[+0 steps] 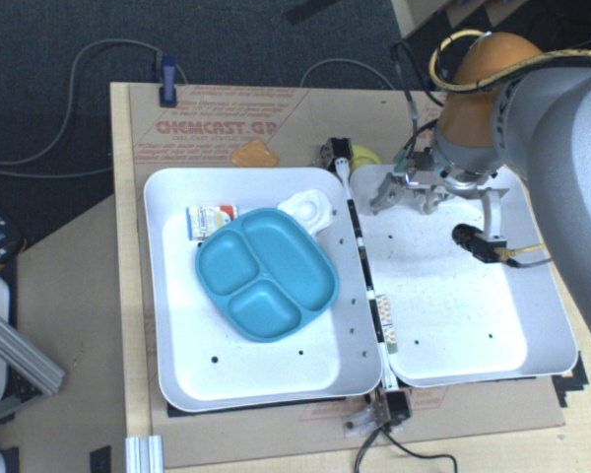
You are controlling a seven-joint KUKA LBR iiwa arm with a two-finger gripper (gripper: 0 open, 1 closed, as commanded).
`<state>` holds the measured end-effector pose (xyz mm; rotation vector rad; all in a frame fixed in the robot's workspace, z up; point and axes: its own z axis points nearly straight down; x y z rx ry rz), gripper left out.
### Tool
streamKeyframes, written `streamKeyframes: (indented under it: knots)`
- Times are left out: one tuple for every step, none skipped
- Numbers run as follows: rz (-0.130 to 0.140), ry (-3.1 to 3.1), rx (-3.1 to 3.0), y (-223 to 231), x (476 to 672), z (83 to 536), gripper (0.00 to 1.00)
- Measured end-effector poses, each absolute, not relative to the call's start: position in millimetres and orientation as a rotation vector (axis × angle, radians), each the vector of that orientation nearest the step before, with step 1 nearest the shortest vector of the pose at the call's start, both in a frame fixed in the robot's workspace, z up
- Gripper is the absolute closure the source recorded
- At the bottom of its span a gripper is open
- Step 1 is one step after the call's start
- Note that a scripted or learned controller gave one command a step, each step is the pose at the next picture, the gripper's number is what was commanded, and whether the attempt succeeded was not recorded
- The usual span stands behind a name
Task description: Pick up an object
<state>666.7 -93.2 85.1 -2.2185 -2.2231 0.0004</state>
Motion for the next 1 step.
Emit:
streamKeyframes:
  knots:
    - [0.000, -2.221, -2.226, -127.5, 666.5, 85.0, 0.00]
